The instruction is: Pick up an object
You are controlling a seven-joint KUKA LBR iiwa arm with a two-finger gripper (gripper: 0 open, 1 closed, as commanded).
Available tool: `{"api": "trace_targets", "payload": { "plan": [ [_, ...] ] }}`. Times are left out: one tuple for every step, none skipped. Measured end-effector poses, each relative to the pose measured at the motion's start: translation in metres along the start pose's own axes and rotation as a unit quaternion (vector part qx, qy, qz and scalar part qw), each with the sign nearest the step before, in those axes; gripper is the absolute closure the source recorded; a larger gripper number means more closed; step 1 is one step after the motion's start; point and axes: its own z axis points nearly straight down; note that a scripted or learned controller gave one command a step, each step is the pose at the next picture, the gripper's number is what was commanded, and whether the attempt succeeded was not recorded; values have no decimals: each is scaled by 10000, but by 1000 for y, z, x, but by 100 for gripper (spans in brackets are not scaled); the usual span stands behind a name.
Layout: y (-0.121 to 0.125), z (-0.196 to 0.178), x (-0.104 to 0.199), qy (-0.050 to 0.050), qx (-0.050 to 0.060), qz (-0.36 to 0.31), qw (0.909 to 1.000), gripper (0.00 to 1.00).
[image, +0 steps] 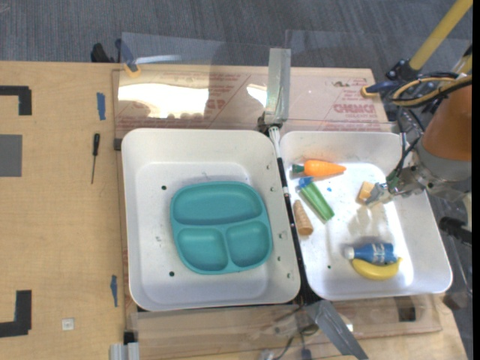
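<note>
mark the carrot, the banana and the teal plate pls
orange toy carrot [324,169], camera view, mid-body
yellow toy banana [377,268], camera view, middle of the curve
teal three-compartment plastic plate [219,204], camera view, floor of the top compartment

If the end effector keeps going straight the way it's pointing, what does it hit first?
Probably the small tan object just off the end effector, which points left into the right bin. Height is hard to judge from above.

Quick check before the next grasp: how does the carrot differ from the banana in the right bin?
The carrot is orange with a green stem end and straight; the banana is yellow and curved. The carrot lies at the bin's far side, clear of other items; the banana lies near the front with a blue bottle against it. Both lie flat in the right bin.
</note>
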Motion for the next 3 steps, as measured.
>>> {"api": "trace_targets", "payload": {
  "plan": [
    [36, -105, 11, -12, -30, 17, 10000, 100],
    [44, -65, 89, 31, 65, 1215, 9926, 100],
    [44, -66, 88, 26, 60, 1221, 9925, 0]
  ]
}}
